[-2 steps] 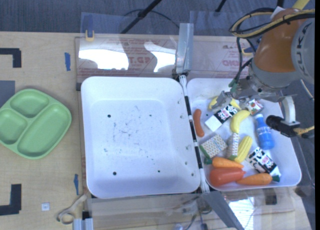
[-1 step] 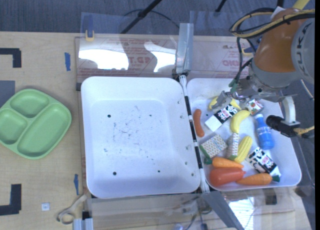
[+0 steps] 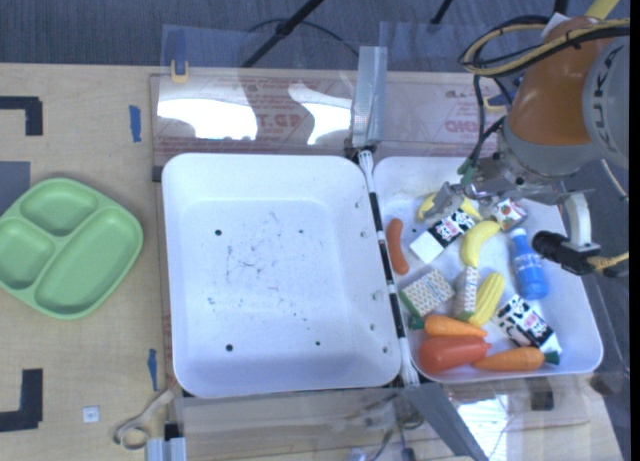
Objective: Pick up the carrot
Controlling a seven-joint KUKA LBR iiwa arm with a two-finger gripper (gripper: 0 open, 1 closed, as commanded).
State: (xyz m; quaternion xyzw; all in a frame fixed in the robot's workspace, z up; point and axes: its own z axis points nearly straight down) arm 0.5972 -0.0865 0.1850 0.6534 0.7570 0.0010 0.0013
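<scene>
tool (image 3: 470, 187): grip state cannot be told | arm: reaching over right bin (image 3: 590, 324) | carrot (image 3: 518, 358): near front wall

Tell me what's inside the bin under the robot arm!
Toy food fills the right bin: carrots, a banana, corn, a blue bottle. The arm hides the back corner.

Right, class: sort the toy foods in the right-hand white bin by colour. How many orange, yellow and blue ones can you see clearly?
Orange: 2, the upper orange toy carrot and the lower orange toy carrot.
Yellow: 3, the yellow toy banana, the yellow toy corn cob and a small yellow piece.
Blue: 1, the blue plastic bottle.
Total: 6.
</scene>
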